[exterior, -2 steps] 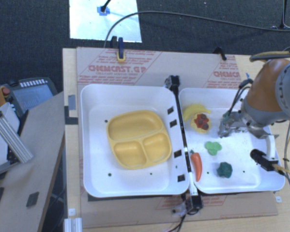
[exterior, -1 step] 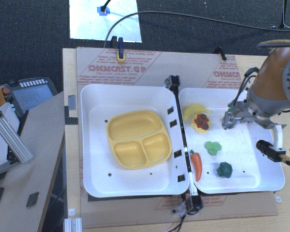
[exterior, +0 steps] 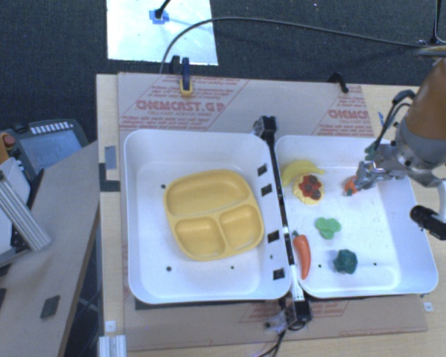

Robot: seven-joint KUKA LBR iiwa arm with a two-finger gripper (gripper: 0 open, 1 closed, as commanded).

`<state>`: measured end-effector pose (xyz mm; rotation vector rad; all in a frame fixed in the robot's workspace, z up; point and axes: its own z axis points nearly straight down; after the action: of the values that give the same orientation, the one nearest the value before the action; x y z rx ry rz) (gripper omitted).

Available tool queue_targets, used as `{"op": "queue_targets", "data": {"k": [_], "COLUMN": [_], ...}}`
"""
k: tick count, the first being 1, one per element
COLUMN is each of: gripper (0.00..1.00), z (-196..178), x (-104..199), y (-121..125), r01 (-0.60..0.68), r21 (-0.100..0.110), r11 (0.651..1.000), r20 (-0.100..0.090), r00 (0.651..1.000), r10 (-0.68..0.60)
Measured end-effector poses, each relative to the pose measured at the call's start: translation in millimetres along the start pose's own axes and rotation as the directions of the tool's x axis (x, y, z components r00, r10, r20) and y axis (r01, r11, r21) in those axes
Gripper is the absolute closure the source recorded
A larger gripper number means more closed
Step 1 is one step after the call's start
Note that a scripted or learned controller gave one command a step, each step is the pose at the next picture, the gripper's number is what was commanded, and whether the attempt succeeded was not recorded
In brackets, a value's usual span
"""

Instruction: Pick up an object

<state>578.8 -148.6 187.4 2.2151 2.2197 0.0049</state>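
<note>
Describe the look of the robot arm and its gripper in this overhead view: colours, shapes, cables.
The arm enters from the right: a rounded orange band over a grey cylindrical wrist section. Below it sits the small metallic grey two-finger gripper, angular and silvery, with a bit of orange-red showing at its tip. A thin dark cable loops beside the wrist, and a black fitting juts out lower right.

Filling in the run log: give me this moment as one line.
arm: over right white bin | gripper: low beside small orange object | grasp: unconfirmed | yellow divided plastic tray: left bin
</note>
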Motion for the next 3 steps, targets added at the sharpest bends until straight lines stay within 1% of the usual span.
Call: {"op": "queue_targets", "data": {"k": [1, 2, 3], "gripper": [1.00, 1.00, 1.00], "z": [-42, -32, -41], "x": [0, 48, 108], "y": [2, 14, 29], "r01": [0.003, 0.005, 0.009], "r21": [0.000, 0.004, 0.003], "r11": [1.000, 1.000, 1.000], "r20": [0.000, -0.002, -0.004], "r00": [1.000, 1.000, 1.000], "r10": [-0.003, -0.005, -0.009]}}
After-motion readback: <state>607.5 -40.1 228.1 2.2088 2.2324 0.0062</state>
